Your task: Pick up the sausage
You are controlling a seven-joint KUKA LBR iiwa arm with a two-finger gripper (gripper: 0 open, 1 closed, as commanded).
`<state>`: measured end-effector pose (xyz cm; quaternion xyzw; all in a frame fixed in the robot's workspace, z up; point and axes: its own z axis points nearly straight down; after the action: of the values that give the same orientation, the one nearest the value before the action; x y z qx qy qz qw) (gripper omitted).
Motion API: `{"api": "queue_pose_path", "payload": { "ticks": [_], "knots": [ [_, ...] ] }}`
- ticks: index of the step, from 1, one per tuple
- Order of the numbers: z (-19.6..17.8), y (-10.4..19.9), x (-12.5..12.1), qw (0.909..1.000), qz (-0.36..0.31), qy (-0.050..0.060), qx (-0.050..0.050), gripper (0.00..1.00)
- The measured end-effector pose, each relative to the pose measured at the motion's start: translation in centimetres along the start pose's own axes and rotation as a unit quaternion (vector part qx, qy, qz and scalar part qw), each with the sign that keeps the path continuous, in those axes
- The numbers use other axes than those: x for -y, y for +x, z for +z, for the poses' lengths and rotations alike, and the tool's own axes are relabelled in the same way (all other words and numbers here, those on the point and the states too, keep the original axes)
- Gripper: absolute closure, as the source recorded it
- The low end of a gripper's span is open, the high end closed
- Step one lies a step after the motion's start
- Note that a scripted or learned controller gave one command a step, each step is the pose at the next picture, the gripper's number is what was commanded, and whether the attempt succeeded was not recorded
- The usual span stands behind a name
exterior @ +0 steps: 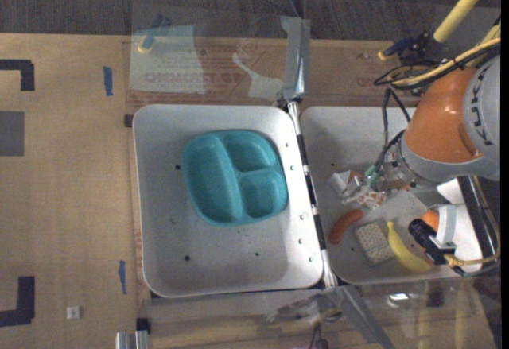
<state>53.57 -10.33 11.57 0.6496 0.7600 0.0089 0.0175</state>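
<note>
Fingers too blurred to tell their spread, just above sausage, arm cut off right.

Sausage lies in the right bin, pincer just above it; teal plate left

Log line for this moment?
gripper: above right bin, near sausage | sausage: in bin, not held | banana, sponge: beside it | plate: left bin

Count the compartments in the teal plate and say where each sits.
3. The teal plate in the left bin has one large compartment on its left side, a smaller one upper right, another lower right. None seem hidden.
</note>
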Motion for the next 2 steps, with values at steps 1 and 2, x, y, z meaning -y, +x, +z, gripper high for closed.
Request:
{"api": "queue_pose_path", "payload": {
  "ticks": [1, 2],
  "knots": [
    [0.7, 0.3, 1.2, 0.9998, 0.011, -0.014, 0.007, 0.00],
    [2.5, 1.6, 5.2, 0.9975, 0.069, 0.014, -0.005, 0.00]
  ]
}}
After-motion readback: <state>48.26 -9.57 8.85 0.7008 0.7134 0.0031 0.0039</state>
